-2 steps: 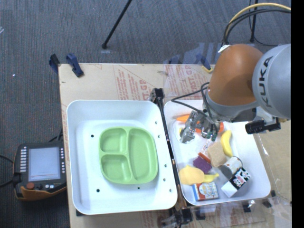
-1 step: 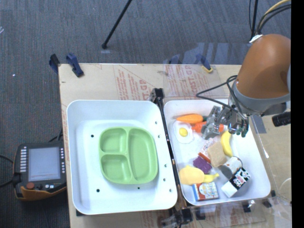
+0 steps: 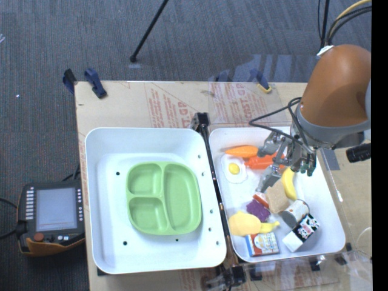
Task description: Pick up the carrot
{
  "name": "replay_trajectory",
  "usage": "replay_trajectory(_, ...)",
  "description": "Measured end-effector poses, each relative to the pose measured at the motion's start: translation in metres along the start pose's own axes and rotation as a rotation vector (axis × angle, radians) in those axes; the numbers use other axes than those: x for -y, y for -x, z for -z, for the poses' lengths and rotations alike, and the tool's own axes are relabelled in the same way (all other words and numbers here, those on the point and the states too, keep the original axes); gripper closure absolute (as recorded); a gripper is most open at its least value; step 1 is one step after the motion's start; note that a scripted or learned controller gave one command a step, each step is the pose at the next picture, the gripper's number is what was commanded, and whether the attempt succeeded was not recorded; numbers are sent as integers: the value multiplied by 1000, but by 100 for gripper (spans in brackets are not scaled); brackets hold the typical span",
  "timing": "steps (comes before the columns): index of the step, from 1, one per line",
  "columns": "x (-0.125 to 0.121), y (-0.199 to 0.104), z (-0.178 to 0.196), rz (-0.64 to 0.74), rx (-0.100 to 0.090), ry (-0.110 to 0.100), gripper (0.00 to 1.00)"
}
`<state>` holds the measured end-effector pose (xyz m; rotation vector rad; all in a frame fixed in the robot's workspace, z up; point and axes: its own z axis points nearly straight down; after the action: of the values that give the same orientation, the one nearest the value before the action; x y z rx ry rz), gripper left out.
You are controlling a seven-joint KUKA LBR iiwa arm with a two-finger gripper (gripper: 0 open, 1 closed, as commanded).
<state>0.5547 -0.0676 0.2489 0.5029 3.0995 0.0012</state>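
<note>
Carrot (image 3: 242, 151) lies near the right bin's (image 3: 337, 223) far rim, beside the open pincer (image 3: 274, 164).

Even, diffuse light from above fills the scene, moderately bright. The two white bins (image 3: 151, 139) look clean without blown-out glare, and the green plate (image 3: 163, 197) casts hardly any shadow. The arm (image 3: 336, 93) throws a soft shadow over the right bin. The picture is soft and slightly grainy; small items blur together.
</note>
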Motion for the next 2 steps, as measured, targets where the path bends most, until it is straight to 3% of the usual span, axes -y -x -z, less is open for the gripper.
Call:
replay_trajectory(1, 24, 72, -86, 6, -10, -2, 0)
replay_trajectory(2, -3, 82, -162, -183, -3, 0, 0)
